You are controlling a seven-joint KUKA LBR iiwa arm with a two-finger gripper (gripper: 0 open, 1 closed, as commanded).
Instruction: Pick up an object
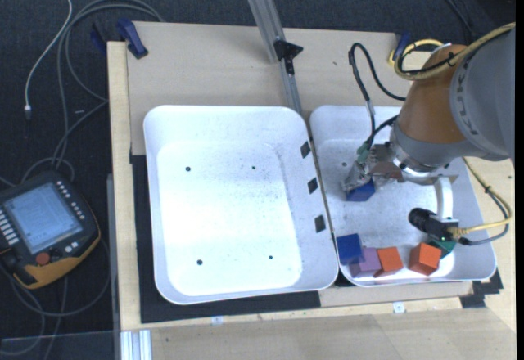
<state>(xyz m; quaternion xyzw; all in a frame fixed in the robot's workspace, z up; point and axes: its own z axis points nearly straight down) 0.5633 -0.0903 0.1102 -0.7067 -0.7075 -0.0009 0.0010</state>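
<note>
- Blue block (360,191) sits right under the end effector (358,179) in the right bin (336,137).
- Finger opening: cannot tell.
- Risk: an off-centre grip could let it slip.

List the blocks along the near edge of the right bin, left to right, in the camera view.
Blue cube-shaped block → purple block → orange block → second orange block, beside a small green piece whose place in the order is unclear. All lie in the shallow white right bin.
</note>
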